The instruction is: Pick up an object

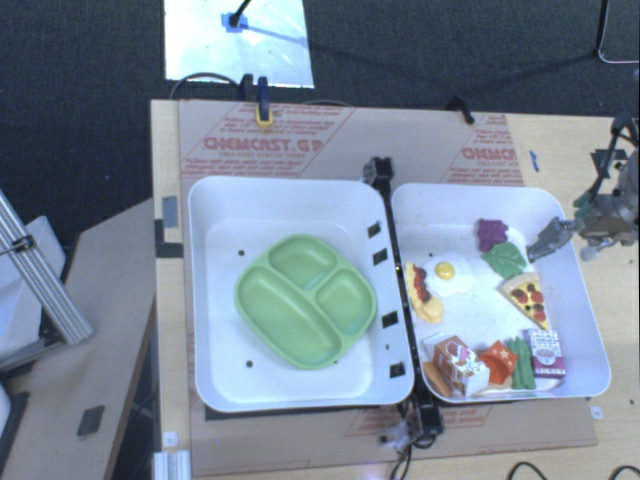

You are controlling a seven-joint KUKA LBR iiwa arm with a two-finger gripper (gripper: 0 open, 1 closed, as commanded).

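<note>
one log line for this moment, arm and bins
gripper: over right bin's edge, holding nothing | nearest: green leaf | left bin: green tray

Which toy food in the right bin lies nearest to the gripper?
The green leafy piece, just left of the gripper; the purple grapes lie slightly farther.

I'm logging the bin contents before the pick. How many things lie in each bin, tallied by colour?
Left bin:
Green: 1, the divided plastic plate

Right bin:
Purple: 1, grape bunch
Green: 2, leaf, vegetable piece
White-yellow: 1, fried egg
Yellow: 2, pizza slice, hot dog
Red or orange: 3, cartons, orange piece

Total: 10
</note>
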